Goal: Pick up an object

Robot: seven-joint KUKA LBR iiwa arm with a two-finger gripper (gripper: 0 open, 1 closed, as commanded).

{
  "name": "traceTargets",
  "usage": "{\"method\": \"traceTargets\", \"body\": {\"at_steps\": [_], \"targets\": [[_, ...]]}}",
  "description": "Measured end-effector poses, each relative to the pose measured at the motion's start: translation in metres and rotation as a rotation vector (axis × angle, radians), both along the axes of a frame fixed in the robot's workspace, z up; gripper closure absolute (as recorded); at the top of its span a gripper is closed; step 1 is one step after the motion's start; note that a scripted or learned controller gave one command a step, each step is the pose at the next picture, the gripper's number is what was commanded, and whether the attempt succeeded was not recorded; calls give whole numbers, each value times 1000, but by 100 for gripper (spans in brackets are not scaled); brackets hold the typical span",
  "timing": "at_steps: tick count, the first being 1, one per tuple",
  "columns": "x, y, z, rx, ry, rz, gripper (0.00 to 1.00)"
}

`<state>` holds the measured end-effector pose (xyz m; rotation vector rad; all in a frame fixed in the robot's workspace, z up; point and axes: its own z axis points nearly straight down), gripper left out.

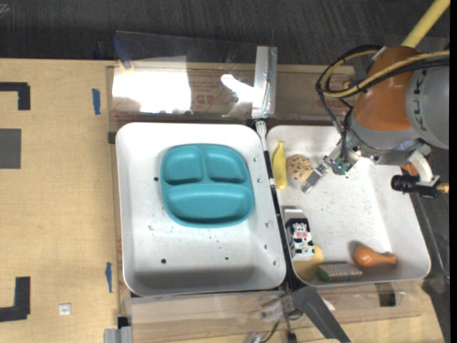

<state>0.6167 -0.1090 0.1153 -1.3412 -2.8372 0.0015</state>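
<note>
Hand (319,175) beside cookie (298,167), off walls

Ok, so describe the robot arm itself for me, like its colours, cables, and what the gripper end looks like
The arm is a rounded grey body with a broad orange band above the wrist. Black cables loop off its left side, with yellowish wire among them. The gripper is small and metallic grey with a touch of teal near its base, too small to read in detail.

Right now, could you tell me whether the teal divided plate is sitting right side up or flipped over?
Right side up: the teal plate lies flat in the left bin, its three hollow compartments facing upward.
</note>
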Motion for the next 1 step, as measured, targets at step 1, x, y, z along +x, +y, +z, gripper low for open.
{"method": "traceTargets", "body": {"at_steps": [1], "targets": [[-11,9,-18,0,-3,-109,0]]}}
